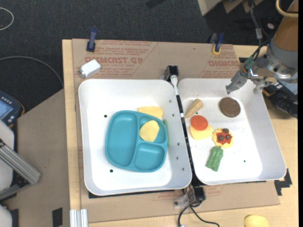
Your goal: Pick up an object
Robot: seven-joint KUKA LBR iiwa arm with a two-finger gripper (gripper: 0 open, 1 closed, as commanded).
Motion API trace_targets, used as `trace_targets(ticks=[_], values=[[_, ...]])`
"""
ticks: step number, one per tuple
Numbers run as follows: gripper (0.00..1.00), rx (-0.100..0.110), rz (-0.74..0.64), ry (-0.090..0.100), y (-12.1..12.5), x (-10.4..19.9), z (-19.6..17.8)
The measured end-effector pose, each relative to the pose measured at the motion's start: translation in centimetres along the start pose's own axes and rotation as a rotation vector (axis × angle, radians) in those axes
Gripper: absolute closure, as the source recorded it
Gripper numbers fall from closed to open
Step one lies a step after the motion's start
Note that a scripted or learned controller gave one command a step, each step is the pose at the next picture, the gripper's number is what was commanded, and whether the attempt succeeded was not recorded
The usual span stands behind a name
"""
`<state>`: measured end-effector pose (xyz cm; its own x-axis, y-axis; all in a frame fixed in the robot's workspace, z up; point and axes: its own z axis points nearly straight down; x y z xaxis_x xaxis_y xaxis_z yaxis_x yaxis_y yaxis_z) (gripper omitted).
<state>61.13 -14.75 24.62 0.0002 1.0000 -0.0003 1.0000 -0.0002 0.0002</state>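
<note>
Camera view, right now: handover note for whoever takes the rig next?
Gripper: above the right bin's far edge, holding nothing; open or shut can't be told.
Right bin: brown disc nearest the gripper, cone, red-topped piece, small pizza, green piece.
Left bin: blue divided plate with a yellow piece on it.
Done: nothing picked.
Left: descend, grasp, lift; brown disc looks the likeliest target.
</note>
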Motion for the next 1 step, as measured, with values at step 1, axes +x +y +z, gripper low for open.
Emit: trace_targets(ticks=[1], values=[[0.0, 0.003, -0.005, 0.002, -2.58, 7.22, -0.43]])
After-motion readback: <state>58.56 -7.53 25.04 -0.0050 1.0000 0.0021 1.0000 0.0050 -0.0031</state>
